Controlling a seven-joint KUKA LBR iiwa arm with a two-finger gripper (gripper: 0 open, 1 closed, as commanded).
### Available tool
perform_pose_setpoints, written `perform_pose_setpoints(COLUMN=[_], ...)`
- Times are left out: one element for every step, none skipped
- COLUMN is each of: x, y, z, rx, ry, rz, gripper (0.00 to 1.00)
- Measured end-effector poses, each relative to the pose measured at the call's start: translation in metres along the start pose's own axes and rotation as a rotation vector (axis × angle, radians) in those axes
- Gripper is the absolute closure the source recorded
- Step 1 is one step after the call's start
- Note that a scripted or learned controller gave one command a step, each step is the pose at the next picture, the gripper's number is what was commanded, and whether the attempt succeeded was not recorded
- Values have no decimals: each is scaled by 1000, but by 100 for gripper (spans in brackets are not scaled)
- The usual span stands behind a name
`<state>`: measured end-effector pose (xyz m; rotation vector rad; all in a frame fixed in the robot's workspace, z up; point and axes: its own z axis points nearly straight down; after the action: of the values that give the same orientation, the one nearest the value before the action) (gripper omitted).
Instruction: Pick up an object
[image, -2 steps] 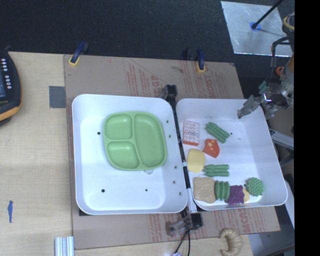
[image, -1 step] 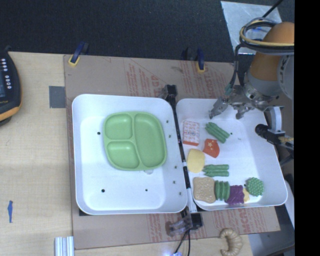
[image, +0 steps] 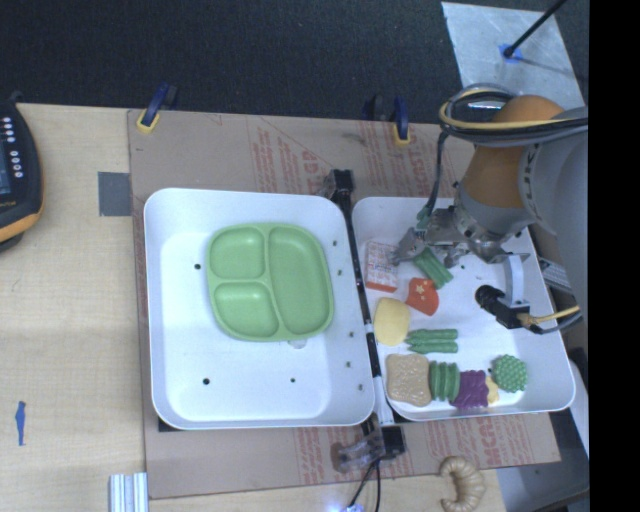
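My gripper (image: 428, 248) hangs low over the back of the right bin (image: 555, 385), below the arm's orange band. A small dark green piece (image: 436, 270) lies right at its tip, and I cannot tell whether it is gripped. Just in front sit a red toy pepper (image: 422, 294) and a white and red packet (image: 380, 268). Further forward are a yellow piece (image: 392, 322), green beans (image: 432, 341), a bread slice (image: 408, 379), a green pickle (image: 443, 380), purple grapes (image: 470, 390) and a green bumpy piece (image: 509, 373).
The left bin (image: 180, 380) holds a light green divided plate (image: 270, 280). A black part with a yellow cable (image: 510, 308) hangs over the right bin's right side. Clamps sit along the bench's back edge, and a controller (image: 15, 180) lies at far left.
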<state>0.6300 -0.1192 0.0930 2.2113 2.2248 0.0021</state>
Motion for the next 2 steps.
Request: perform_pose_setpoints(x=[5,4], y=[-55,-53], z=[1,-10], rx=[12,10], ry=[2,1], rz=[2,1], gripper=[0,100])
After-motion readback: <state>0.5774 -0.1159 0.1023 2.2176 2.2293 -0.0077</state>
